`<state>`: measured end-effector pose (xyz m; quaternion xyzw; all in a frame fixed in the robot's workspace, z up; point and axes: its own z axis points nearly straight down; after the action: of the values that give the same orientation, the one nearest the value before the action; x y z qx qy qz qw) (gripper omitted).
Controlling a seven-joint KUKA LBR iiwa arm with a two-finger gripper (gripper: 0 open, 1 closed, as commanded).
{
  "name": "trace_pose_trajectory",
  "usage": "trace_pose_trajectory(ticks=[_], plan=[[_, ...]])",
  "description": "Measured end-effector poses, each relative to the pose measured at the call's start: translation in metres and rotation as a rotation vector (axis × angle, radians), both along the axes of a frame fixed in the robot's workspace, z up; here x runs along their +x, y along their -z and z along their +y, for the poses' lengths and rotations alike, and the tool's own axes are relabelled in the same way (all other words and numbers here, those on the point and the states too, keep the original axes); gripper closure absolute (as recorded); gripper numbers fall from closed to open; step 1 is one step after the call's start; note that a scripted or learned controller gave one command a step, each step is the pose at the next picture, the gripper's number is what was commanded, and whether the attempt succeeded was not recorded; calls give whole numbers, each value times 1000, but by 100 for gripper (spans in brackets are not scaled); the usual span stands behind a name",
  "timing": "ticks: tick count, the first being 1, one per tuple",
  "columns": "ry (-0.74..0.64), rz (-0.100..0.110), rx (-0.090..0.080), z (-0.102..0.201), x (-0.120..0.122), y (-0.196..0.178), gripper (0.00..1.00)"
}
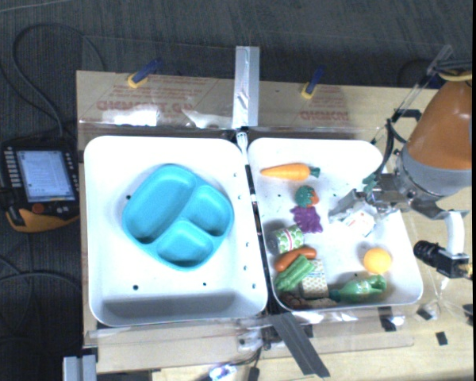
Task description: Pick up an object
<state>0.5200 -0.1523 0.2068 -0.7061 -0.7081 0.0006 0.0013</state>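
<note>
You see two white bins side by side on the bench. The left bin (103,236) holds a big blue tray (178,215) with three dips in it. The right bin (397,244) holds the toys you could pick from. A carrot (285,171) lies near the top wall. Below it sits a small green and red berry (305,195), and just under that a bunch of purple grapes (307,218). A little striped can (289,237) lies lower down, close to the wall between the bins. Under it an orange pepper (293,259) and a green pod (299,271) lie touching each other. A long green vegetable (358,289) lies along the bottom wall, and an orange ball (377,259) sits just above it. The arm (444,137) comes in from the right, and its gripper (357,203) hangs over the right side of this bin, above the white floor and apart from the toys. You cannot tell how wide its pincer is, because it looks blurry and small. Off to the left of the bench a black handset (36,182) with a screen lies on the floor.
</note>
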Motion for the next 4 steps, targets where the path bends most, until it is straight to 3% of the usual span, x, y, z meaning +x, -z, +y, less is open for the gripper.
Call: trace_pose_trajectory(ticks=[1, 2, 3, 4], plan=[[-7, 0, -1, 78, 80, 24, 0], [54, 2, -2, 34, 54, 91, 0], [212, 0, -5, 13, 99, 36, 0], [107, 1, -4, 58, 117, 66, 0]])
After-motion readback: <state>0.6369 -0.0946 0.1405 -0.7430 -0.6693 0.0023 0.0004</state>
